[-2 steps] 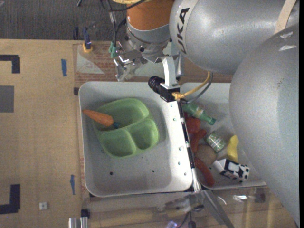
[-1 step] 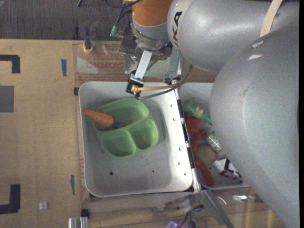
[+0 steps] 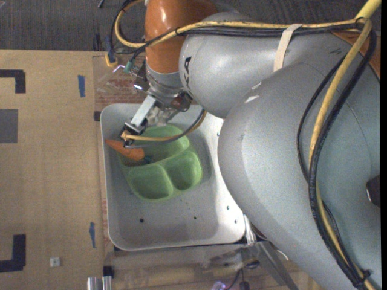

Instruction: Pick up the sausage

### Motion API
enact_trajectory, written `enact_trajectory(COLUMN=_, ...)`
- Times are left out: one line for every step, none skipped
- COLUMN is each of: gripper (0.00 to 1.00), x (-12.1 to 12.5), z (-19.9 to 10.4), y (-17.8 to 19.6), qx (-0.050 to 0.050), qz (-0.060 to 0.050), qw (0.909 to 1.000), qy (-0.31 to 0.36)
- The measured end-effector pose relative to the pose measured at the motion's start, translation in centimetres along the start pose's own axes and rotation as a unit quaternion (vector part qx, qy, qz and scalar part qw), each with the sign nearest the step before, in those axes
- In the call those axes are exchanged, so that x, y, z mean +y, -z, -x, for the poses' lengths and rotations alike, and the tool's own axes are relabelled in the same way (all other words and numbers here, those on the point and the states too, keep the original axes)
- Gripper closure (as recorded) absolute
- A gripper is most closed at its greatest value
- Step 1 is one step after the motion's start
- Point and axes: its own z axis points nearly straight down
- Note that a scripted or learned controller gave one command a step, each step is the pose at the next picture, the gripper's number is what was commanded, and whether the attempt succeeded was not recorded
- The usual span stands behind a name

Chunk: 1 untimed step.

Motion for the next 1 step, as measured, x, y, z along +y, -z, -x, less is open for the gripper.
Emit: enact_trajectory(gripper=0.0, x=-0.02, z=-0.05, y=0.05, qx=0.0, qz=0.0, qw=1.0, qy=0.0)
